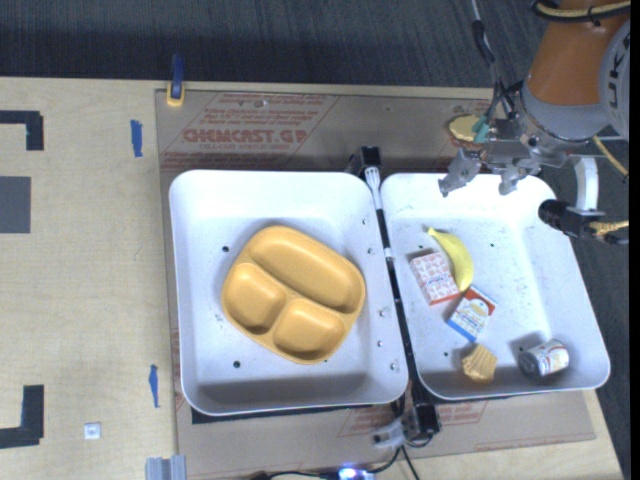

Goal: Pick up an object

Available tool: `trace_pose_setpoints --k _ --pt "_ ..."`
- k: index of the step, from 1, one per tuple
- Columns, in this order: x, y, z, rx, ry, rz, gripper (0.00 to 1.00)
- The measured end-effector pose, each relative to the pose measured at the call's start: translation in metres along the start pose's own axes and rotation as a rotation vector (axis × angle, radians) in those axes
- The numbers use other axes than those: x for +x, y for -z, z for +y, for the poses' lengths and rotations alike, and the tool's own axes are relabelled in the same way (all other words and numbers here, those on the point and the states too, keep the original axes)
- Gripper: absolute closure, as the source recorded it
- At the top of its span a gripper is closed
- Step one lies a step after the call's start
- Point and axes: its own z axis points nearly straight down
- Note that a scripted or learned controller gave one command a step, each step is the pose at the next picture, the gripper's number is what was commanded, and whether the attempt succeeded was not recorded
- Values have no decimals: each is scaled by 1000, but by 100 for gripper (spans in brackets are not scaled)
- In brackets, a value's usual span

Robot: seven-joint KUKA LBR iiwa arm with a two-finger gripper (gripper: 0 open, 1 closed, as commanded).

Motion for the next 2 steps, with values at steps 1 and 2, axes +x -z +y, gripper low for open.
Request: trace_pose_setpoints --k 1,2 --pt "-25 -130 -39 -9 -1 -2 0" --pt "-23 -119 -38 -14 -2 -1 100"
